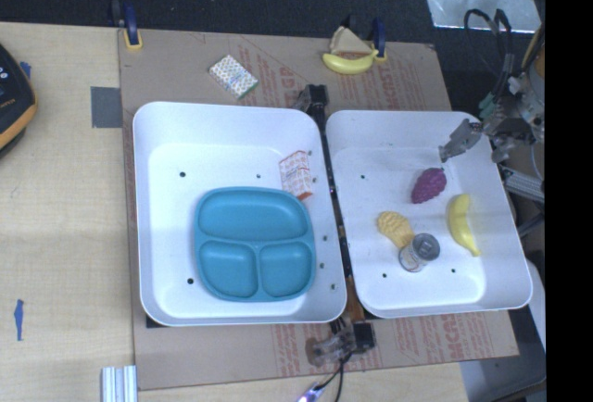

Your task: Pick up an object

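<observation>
1. The gripper [460, 140] hangs over the far right corner of the right bin [371, 294], grasping nothing; whether its fingers are spread or closed I cannot tell.
2. In that bin lie a purple fruit [428, 184] just beside the gripper, a yellow banana [461, 223] near the right wall, a yellow lumpy piece [395, 226] and a small metal can [420, 251] touching it.
3. The left bin [162, 136] holds a blue divided plate [254, 242] and a red-and-white packet [296, 173] at its right wall.
</observation>
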`<state>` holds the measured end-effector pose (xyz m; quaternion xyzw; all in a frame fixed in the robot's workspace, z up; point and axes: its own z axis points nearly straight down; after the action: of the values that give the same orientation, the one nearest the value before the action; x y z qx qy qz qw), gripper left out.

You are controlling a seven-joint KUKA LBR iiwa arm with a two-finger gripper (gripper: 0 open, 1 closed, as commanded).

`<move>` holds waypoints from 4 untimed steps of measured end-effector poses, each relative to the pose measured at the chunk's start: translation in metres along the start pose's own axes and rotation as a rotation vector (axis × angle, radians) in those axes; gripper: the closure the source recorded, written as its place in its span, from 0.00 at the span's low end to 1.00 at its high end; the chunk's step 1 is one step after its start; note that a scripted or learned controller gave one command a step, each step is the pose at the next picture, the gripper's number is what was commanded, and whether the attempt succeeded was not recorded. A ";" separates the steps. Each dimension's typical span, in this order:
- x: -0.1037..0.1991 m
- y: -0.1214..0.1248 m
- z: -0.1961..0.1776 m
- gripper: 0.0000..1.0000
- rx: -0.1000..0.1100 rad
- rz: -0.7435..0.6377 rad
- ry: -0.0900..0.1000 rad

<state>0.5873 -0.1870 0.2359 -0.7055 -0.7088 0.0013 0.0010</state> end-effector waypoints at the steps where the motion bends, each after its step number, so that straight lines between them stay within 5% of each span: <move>1: 0.007 0.011 0.115 0.00 0.001 -0.002 0.000; 2: 0.006 0.012 0.104 1.00 0.001 -0.005 -0.001; 3: 0.006 0.011 0.104 0.00 0.001 -0.005 -0.001; 4: 0.053 0.070 0.144 0.00 0.000 0.000 0.000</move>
<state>0.6563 -0.1336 0.0918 -0.7053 -0.7089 0.0012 0.0010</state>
